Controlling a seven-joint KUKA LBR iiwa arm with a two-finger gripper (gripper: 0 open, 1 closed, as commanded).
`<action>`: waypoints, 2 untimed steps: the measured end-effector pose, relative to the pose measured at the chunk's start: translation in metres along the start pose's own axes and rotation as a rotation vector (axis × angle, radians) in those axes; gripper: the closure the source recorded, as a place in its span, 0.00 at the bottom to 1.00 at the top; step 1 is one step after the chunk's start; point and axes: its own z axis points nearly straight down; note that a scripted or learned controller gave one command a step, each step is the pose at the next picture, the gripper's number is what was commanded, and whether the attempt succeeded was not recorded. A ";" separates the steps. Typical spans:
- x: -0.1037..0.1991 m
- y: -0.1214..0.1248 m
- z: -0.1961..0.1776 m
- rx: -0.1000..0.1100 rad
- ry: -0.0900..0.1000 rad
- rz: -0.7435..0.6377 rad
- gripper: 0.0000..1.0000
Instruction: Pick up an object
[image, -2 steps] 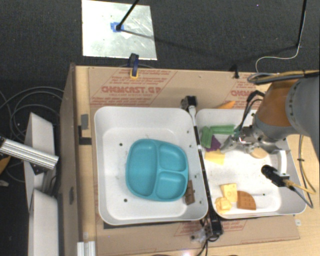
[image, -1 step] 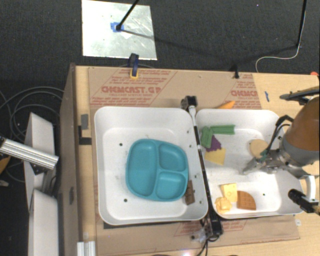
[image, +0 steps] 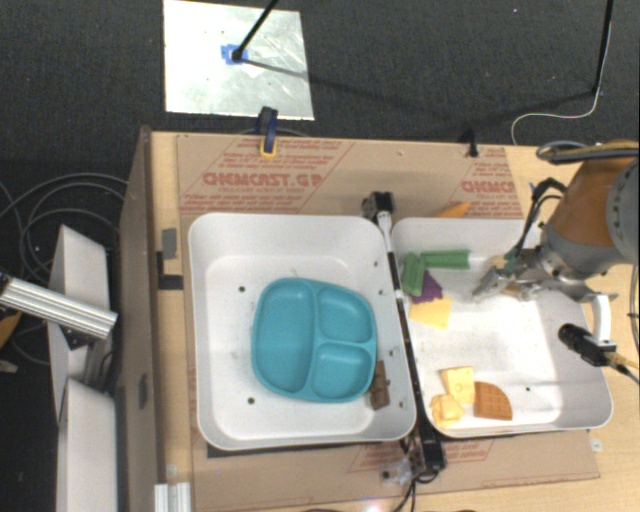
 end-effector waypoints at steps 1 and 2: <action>-0.013 0.061 0.000 -0.001 -0.001 0.000 0.00; -0.013 0.036 0.001 0.008 0.001 0.006 0.00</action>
